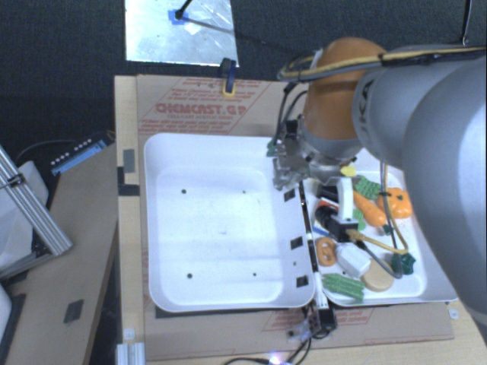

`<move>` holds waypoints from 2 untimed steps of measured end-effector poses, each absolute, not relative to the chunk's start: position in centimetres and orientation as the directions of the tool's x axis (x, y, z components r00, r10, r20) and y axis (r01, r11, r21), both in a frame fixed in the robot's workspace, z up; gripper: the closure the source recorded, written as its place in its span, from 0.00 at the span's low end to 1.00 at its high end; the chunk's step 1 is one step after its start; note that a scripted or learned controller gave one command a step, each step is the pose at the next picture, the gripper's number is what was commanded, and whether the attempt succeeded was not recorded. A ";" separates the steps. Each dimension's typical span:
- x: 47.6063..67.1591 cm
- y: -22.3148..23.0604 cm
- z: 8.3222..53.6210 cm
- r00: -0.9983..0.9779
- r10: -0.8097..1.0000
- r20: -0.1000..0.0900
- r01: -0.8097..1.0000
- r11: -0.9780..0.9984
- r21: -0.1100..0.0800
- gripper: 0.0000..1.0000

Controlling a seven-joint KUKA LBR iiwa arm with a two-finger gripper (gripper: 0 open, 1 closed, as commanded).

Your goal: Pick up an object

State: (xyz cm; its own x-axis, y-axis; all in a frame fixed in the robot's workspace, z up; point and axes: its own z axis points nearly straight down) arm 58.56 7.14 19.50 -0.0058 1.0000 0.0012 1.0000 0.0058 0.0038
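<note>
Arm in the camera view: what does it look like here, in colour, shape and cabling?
The arm is a thick, rounded grey tube that fills the view's right side. Above the wrist sits a bulging orange band. Yellow and dark cables run across the orange part. Below it hangs a grey metal gripper with small dark fittings, over the seam between the two white bins.

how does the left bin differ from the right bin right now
The left bin shows bare white floor with a few dark specks; the right bin is crowded with small objects. The left bin is in full view; the arm covers much of the right bin. Both are shallow and white.
</note>
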 end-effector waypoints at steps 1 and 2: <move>57.4 17.2 26.1 -0.013 1.000 0.005 1.000 0.013 0.007 1.00; 59.8 23.8 28.2 -0.011 1.000 0.005 1.000 0.011 0.006 1.00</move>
State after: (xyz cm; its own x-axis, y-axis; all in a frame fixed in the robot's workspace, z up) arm 59.79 23.83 28.21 -0.0108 0.9999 0.0047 0.9999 0.0108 0.0056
